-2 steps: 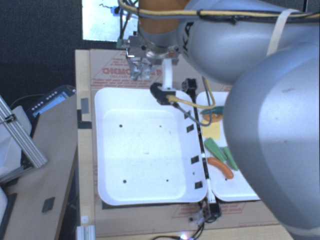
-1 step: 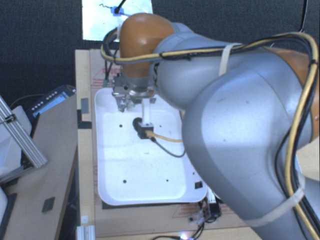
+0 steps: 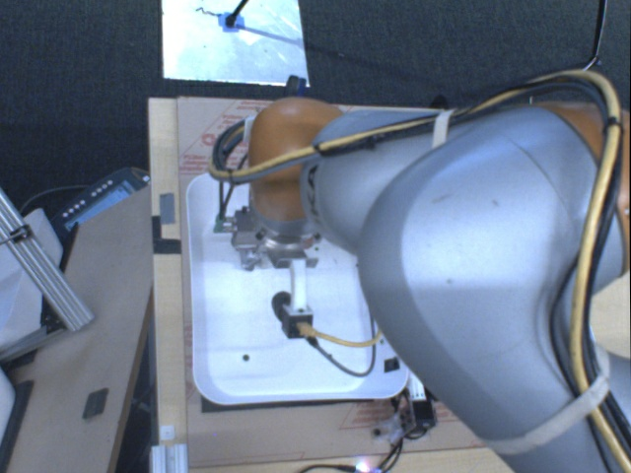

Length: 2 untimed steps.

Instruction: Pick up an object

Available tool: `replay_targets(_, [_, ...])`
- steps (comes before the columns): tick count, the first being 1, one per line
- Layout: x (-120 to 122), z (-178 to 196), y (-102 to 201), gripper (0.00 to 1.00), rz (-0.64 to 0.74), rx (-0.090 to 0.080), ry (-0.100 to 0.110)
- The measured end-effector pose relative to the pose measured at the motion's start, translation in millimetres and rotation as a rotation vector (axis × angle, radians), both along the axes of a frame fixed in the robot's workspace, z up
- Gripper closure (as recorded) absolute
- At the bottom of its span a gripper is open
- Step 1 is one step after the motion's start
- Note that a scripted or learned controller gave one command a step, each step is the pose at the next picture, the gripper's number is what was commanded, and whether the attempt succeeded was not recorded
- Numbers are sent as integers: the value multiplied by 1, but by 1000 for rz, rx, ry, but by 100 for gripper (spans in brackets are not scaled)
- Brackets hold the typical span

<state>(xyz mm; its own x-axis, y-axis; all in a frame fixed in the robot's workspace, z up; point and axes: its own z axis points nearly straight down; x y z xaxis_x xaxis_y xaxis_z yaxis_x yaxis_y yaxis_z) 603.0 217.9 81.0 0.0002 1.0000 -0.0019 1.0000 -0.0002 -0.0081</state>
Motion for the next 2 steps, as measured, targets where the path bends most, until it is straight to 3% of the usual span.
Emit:
replay_targets(1, [-121, 3, 19, 100, 6, 3, -2])
replay_targets(2, [-115, 112, 17, 100, 3, 7, -17])
